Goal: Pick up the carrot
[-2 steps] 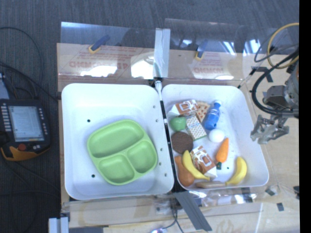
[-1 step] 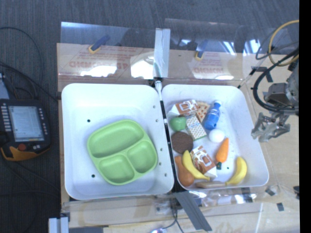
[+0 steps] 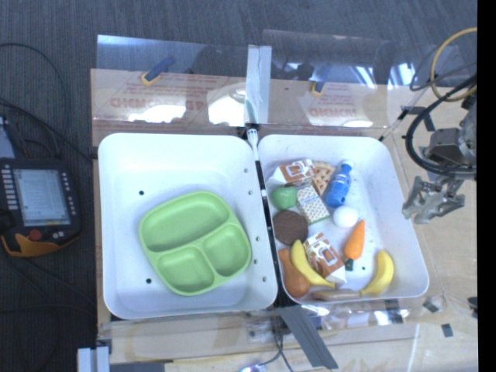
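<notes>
White bins are sitting on the bench. Gripper (image 3: 432, 200) is hovering beside the right bin (image 3: 403, 208), fingers spread and grasping nothing; the carrot (image 3: 355, 239) is lying well left of them, so it wants swinging over and dropping straight astride it.

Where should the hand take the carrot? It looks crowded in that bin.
Grip the carrot across its thick orange middle, coming straight down from above. It lies flat, running up-down in the view, with the white ball at its top and a banana near its lower end, so its long sides are freest.

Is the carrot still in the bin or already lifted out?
In. The carrot lies in the right bin, between the white ball and a banana; the gripper is outside the rim.
</notes>
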Available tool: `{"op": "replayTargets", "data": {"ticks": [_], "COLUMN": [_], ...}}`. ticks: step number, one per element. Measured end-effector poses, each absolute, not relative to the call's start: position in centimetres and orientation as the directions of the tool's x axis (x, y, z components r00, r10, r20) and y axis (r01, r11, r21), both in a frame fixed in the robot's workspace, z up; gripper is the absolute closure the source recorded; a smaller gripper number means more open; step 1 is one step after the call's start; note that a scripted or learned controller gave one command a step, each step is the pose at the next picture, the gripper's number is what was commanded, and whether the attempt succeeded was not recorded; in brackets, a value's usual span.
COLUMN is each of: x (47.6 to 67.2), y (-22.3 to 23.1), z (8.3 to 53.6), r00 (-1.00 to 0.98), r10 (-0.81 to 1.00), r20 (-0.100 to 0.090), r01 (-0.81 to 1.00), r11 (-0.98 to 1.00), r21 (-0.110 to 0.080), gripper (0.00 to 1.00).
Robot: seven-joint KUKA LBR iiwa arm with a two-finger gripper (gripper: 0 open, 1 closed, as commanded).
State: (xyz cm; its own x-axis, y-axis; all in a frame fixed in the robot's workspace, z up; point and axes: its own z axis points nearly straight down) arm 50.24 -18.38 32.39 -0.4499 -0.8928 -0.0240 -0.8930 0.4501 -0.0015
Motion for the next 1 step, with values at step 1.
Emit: {"op": "replayTargets", "data": {"ticks": [1], "x": [50.38], "y": [-18.26], "z": [33.29], "r00": [-0.451], "r10": [-0.892], "r20": [-0.028], "r01": [-0.892], "r11": [0.451], "r21": [-0.002], "gripper": [1.00]}}
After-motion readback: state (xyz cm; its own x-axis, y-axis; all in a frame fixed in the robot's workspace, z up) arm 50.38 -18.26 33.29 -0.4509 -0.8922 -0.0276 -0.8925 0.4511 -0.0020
